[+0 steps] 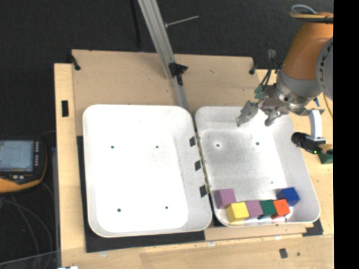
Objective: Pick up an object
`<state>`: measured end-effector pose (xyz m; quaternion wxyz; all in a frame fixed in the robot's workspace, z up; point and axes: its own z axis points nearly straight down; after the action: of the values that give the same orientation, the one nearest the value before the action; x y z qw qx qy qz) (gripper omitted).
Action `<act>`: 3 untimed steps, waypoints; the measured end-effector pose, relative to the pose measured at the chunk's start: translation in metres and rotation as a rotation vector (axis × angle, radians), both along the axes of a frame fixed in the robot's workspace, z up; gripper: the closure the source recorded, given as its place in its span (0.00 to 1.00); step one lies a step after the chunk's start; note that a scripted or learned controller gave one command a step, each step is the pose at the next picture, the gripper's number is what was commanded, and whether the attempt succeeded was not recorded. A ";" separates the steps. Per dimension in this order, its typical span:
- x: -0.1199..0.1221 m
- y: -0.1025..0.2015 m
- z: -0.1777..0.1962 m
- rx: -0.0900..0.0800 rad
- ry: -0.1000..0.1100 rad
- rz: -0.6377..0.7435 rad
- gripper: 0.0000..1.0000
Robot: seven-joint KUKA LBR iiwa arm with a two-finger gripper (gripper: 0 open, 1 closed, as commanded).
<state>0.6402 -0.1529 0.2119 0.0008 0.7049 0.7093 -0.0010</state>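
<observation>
From the camera above the desk, the grey arm's jaws (257, 115) hang released and holding nothing over the far end of the right-hand shallow white bin (247, 150). The small coloured blocks, purple (225, 196), yellow (237, 211), green (267, 207), orange (280, 207) and blue (289, 195), huddle along that bin's near wall, well apart from the jaws, so the reach must run toward the camera.

Two bins sit side by side on the desk (129, 77); blocks (255, 206) cluster in the right bin's (247, 156) near corner.
</observation>
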 end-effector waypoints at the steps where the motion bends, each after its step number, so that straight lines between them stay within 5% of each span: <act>1: 0.001 -0.001 0.012 -0.002 -0.002 0.005 1.00; 2: -0.012 0.071 -0.028 0.005 0.004 0.001 1.00; 3: 0.040 0.016 -0.007 -0.002 -0.008 -0.008 1.00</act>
<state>0.6799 -0.1367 0.2051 0.0041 0.7079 0.7063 0.0011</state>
